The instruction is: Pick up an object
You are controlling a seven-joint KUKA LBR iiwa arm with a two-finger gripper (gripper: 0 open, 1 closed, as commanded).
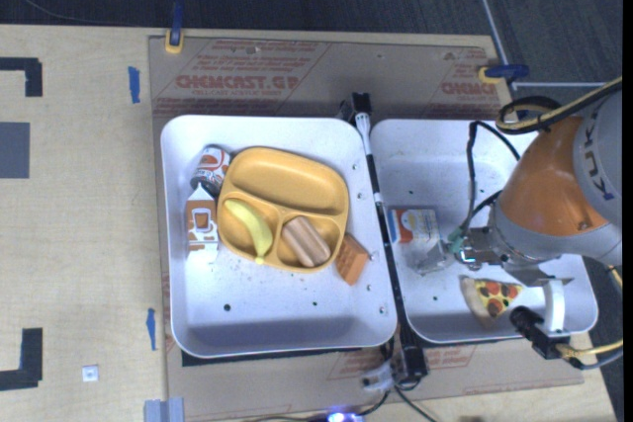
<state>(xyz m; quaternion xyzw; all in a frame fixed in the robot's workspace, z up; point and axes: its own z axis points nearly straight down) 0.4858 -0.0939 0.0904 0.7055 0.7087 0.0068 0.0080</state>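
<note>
From my screen I see the arm (pixel 559 188) reaching in over the right bin (pixel 425 138), its orange band sitting above the wrist. The claw (pixel 457 250) hangs low over the middle of that bin, and I cannot tell from this slanted view how its fingers stand. Just beside the claw, toward the left bin (pixel 188 301), lies a small packet (pixel 412 224) with a red and white label, and a crumpled clear wrapper (pixel 432 259) lies right under the claw tip. Nearer the front wall of the right bin rests a pizza slice toy (pixel 490 296), close to the wrist.

In the left bin, a yellow divided plate (pixel 287 175) takes up the middle. A banana (pixel 252 227) lies in one of its compartments and a hot dog (pixel 307 242) in the one beside it. A brown wedge (pixel 353 261) leans against the plate's edge nearest the right bin. A small can (pixel 210 170) and an orange carton (pixel 201 222) lie on the plate's far side from the right bin.
</note>
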